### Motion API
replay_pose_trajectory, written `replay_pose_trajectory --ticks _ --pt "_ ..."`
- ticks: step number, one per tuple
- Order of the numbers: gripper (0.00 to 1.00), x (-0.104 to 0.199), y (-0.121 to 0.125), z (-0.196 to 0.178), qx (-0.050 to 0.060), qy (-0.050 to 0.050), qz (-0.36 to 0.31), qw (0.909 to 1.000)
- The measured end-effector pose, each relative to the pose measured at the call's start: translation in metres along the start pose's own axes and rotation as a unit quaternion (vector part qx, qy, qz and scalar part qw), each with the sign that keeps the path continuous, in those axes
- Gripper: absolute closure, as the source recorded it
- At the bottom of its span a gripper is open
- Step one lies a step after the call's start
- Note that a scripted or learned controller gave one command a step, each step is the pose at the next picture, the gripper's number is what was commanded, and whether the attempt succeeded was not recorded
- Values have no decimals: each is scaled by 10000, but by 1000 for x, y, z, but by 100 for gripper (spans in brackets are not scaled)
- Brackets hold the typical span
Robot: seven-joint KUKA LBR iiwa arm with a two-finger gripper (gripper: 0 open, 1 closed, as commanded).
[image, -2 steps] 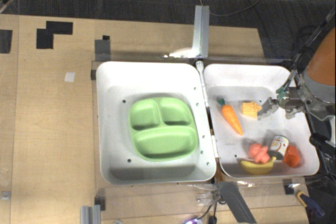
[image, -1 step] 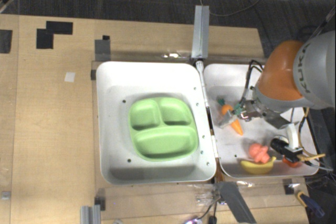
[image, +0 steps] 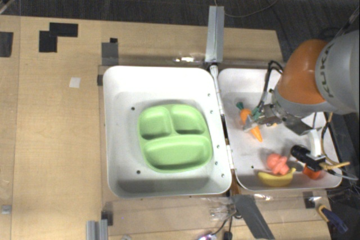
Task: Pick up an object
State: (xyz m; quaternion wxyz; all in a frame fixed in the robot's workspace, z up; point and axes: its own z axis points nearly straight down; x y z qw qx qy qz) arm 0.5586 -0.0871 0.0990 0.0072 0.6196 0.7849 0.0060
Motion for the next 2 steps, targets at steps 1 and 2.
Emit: replay_pose_trajectory --ticks 1,2 --pt "100 60 18 -108 82 9 1048 9945" --pt "100 95 35 -83 87 28 -733 9973"
